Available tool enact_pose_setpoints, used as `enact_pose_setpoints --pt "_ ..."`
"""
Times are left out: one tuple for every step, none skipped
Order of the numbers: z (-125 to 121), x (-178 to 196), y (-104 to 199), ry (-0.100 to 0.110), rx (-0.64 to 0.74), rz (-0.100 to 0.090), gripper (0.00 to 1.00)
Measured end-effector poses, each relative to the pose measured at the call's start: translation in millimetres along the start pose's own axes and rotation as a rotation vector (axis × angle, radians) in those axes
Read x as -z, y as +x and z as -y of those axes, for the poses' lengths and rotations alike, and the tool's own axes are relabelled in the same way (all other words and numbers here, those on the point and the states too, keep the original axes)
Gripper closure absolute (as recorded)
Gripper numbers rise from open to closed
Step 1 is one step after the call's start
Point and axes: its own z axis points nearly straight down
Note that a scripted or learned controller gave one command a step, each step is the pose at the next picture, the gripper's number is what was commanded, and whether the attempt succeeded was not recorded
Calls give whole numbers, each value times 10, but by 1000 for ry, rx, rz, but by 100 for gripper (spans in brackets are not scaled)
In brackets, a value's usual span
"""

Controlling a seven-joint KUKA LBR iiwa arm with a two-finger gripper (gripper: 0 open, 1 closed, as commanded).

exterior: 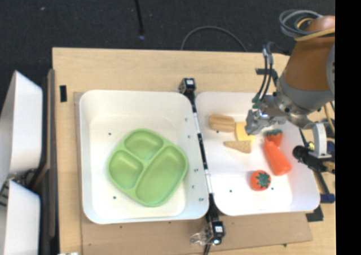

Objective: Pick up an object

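Observation:
The right bin (225, 192) holds a tan bread roll (221, 122), a yellow cheese piece (242, 131), a tan wedge (239, 146), an orange carrot (276, 155) and a red tomato (260, 180). My gripper (253, 123) hangs low over the bin, just right of the cheese and left of the carrot's top. Its metal fingers point down at the cheese's edge. Nothing is visibly held between them.
The left bin (96, 107) carries a green divided plate (148, 167). A black clamp (186, 85) sits at the far joint of the bins, another clamp (213, 230) at the near joint. A black cable (214, 31) loops on the bench behind.

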Motion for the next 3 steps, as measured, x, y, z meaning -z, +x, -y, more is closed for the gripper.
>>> enact_pose_setpoints --pt "-202 -101 454 2 -2 1 100" --pt "-294 -200 969 3 -2 1 100" --pt "-455 -264 1403 1 -1 0 100"
